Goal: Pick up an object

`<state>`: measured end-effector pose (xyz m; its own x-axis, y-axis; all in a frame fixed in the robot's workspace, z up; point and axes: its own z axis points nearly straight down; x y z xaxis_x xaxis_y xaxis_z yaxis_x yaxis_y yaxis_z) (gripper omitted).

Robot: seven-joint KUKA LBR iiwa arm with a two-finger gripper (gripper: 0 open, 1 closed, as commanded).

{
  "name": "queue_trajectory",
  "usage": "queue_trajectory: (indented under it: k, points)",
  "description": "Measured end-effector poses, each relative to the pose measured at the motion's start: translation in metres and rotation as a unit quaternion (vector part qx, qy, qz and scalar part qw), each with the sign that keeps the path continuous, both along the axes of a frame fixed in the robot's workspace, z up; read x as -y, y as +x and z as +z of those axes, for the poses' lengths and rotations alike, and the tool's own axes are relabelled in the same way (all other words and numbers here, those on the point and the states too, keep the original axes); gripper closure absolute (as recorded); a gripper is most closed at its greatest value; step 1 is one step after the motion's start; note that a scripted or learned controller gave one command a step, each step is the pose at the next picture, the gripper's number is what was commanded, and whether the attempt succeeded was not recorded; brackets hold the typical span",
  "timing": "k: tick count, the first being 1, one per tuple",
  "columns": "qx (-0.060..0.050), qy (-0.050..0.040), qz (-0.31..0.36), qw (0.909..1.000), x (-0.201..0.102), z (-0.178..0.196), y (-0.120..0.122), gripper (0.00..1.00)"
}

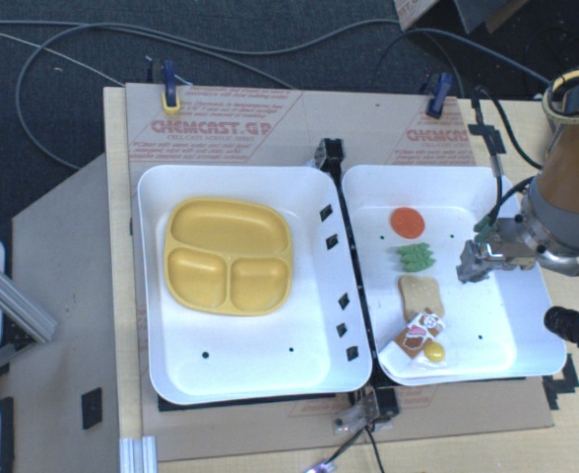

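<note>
Four small objects [416,289] in the right bin [526,353] — claw [475,263] tips indistinct.

A yellow three-compartment plastic tray [229,255] lies in the left shallow white bin [161,343], while in the right shallow white bin [496,348] a round red-orange disc [407,223], a green leafy toy [416,257], a tan bread-slice toy [420,294] and a small red-and-yellow toy [422,339] run in a line from back to front, left of the two-finger gripper [474,262].
</note>
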<state>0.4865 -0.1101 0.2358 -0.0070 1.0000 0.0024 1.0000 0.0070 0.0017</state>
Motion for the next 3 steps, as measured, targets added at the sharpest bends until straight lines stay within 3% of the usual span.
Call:
queue_trajectory:
  k: [3]
  points:
    - [-0.001, 0.0001, 0.0, 1.0, -0.156, 0.007, -0.006, 1.0]
